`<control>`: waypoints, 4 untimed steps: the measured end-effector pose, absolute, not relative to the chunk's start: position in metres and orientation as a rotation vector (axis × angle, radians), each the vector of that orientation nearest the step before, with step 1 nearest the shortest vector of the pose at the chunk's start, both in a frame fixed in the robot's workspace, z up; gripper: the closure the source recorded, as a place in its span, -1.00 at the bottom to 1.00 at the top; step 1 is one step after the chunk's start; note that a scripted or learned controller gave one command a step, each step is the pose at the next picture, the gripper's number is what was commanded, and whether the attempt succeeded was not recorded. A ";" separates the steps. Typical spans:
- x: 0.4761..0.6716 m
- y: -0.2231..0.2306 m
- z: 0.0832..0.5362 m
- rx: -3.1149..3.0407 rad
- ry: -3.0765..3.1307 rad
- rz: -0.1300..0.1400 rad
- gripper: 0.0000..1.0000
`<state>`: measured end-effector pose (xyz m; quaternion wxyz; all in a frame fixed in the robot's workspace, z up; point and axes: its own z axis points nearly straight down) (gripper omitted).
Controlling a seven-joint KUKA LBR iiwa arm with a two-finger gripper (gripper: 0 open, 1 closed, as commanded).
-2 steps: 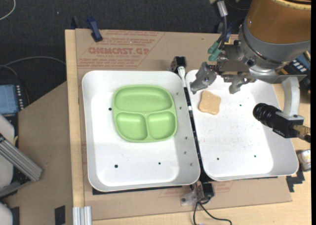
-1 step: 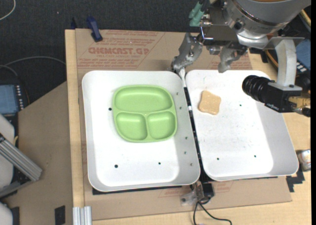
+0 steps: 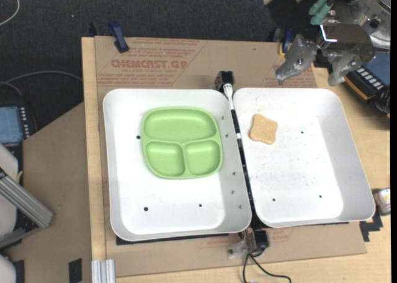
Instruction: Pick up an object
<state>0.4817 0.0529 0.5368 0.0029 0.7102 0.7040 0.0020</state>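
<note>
Gripper [image 3: 315, 69] hangs past the far rim of the right bin [image 3: 347, 151], toward its right half, two grey fingers [image 3: 290, 64] spread apart, nothing between them. Target candidate: tan cracker-like piece [image 3: 263, 129] lying flat on the right bin floor, far-left part, just beside the divider between bins. From the gripper it sits nearer and to the left, well apart. Piece is roughly squarish, no clear long axis, so finger orientation probably matters little. Left bin [image 3: 124, 201] holds a green divided tray [image 3: 182, 142], centred toward the far side, much farther off. Likely next: travel left and nearer, descend over the piece.
</note>
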 end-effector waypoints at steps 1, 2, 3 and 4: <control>0.482 0.058 0.546 2.216 2.219 0.008 1.00; 0.477 0.156 0.404 2.216 2.240 -0.022 1.00; 0.480 0.151 0.424 2.217 2.223 0.004 1.00; 0.480 0.151 0.434 2.215 2.224 0.006 1.00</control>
